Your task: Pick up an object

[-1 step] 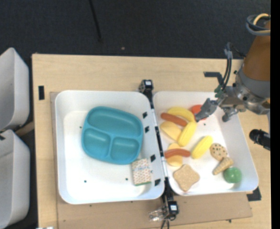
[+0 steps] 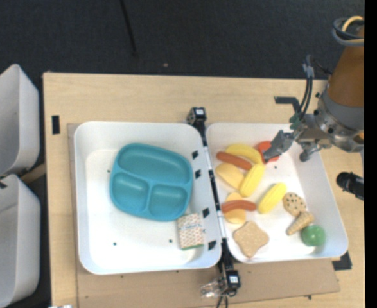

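A: Where's the gripper (image 2: 279, 147) now?

B: Over the right bin (image 2: 326, 191), at its far right corner, just above a red piece (image 2: 266, 148) that lies right of the top hot dog (image 2: 234, 160). The dark fingers slant down toward that piece.

A: Holding anything?

B: I see nothing between the fingers. Whether they stand wide or narrow I cannot tell; they blur into one dark shape.

A: So which step?

B: I judge it the approach, before any grasp. Everything lies loose in the bin: bananas (image 2: 245, 153) beside that hot dog, a lemon (image 2: 272, 197) below and right of it, a cookie (image 2: 294, 203) further right, toast (image 2: 250, 239) and a green ball (image 2: 313, 235) well below it.

A: And the left bin?

B: A blue plate (image 2: 151, 181) and a small box (image 2: 191, 230), well left of the hot dog.

A: Next move?

B: Probably a straight drop onto the red piece with the fingers astride it, then a close and lift. The piece is small, half hidden and crowded by the bananas, so a nudge or a miss seems likely.
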